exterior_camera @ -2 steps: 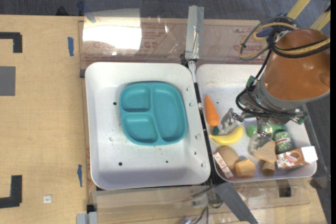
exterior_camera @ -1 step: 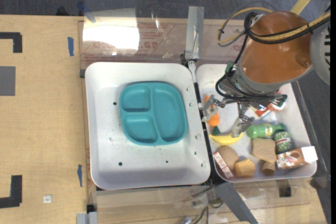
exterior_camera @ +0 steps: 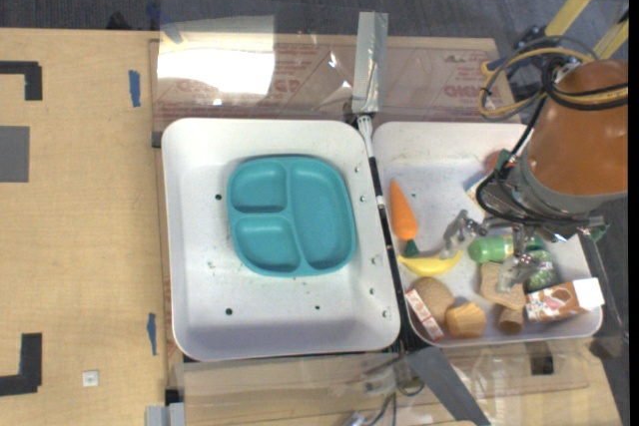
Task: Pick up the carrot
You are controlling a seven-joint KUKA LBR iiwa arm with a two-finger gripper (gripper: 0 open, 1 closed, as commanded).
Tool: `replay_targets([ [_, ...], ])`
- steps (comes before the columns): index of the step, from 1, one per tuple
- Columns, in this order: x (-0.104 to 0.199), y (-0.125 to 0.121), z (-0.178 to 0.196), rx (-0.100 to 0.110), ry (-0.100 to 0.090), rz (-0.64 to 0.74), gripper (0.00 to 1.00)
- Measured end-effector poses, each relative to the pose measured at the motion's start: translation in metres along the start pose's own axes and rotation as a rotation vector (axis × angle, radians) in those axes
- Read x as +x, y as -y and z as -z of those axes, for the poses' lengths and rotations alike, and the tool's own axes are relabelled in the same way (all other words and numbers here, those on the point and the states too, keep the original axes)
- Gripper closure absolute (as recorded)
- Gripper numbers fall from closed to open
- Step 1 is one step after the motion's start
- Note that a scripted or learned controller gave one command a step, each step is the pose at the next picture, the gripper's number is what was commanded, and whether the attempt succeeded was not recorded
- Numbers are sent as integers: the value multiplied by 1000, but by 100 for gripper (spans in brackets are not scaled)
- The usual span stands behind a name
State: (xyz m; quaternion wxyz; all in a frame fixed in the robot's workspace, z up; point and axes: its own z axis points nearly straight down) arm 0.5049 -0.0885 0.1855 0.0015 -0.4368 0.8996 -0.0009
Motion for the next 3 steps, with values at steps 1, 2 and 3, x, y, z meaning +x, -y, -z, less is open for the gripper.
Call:
replay_targets([
  [1,-24,-29,0,-2,2,-261,0],
  [2,-88,38,0,1,5,-104,0],
  [3,-37,-26,3,-2,2,-21,0],
])
